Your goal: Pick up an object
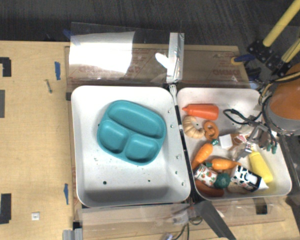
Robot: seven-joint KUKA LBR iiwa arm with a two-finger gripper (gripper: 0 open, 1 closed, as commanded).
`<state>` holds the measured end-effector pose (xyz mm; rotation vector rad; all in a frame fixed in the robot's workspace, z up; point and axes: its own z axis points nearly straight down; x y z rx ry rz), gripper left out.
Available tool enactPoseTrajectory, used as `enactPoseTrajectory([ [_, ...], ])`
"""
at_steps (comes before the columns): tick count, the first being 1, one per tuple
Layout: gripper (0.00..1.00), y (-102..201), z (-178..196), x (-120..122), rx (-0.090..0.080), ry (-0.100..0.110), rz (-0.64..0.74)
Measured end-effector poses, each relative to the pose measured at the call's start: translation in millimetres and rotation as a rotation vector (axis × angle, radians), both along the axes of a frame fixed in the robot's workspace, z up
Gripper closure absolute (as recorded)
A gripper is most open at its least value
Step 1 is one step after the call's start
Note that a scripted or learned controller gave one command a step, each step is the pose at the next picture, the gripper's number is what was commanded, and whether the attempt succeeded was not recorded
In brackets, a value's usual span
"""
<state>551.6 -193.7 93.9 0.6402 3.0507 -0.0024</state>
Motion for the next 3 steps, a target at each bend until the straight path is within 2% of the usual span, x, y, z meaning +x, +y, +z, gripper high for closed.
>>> enactPoseTrajectory([
  [1,0.00,35.3,0.7,-59.1,-0.010,-0.020,0.150],
  [2,0.00,98.7,-3.6,-24.5,0.001,0.011,0.308],
  [3,0.00,50.3,-4.4,-68.0,0.000,0.011,0.226],
])
